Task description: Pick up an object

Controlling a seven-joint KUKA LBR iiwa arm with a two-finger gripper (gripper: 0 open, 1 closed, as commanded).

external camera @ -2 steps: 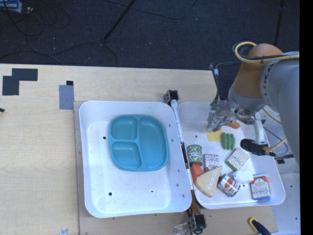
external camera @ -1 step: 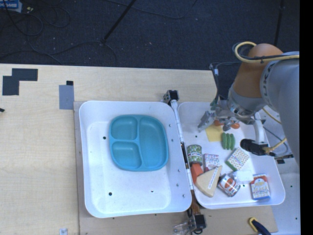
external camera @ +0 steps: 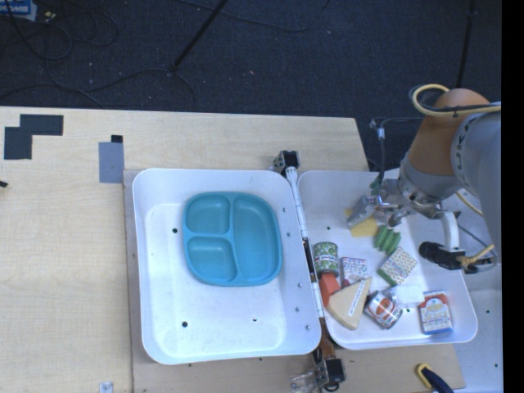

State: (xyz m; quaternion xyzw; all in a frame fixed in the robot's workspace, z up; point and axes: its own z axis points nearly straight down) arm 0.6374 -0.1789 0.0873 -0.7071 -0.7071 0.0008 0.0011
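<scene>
No writing can be read: the labels on the green can (external camera: 325, 258), the small carton (external camera: 435, 313) and the packets in the right bin (external camera: 327, 188) are too blurred.

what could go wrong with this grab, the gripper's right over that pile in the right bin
1. The gripper sits low in the right bin where a yellow piece and a green piece lie close together; it may catch both, or nudge one aside.
2. The other items are packed tight: the can, cheese wedge and small packets touch or overlap, so a sweep could shove them around.
</scene>
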